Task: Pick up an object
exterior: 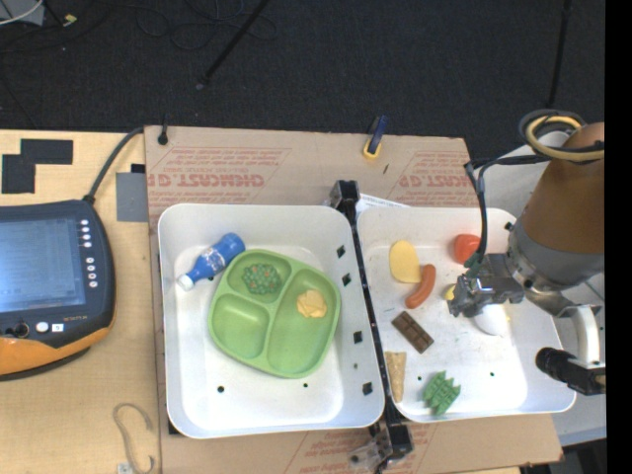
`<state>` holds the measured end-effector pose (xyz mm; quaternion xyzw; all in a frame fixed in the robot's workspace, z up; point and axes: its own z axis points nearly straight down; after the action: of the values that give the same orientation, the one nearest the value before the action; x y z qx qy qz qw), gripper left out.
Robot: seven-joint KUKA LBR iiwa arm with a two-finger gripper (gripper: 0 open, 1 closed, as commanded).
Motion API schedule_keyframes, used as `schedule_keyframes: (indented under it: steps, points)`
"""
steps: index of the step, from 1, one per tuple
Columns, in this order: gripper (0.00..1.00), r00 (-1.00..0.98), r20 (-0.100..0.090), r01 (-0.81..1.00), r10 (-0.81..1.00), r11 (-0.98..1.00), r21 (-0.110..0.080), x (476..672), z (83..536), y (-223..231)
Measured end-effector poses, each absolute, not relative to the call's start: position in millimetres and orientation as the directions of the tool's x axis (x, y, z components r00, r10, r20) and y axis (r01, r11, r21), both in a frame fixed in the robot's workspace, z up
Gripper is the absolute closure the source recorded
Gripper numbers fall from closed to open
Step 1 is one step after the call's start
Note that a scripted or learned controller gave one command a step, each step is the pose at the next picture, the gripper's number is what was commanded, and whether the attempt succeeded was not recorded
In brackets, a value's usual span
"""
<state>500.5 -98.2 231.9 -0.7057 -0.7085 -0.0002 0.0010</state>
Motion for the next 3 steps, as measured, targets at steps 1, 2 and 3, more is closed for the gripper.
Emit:
schedule_keyframes:
  steps: [1,2,3]
  points:
    - [1.0,-0.003,0.001,1.0,1.0,0.003,-0.002,531.3,226,-63]
    - [1.0,-0.001,0.0,1.0,1.0,0.001,-0.001,553.9,236,-49]
    - [1.0,0.001,0.0,1.0,1.0,-0.001,-0.004,551.9,234,-58]
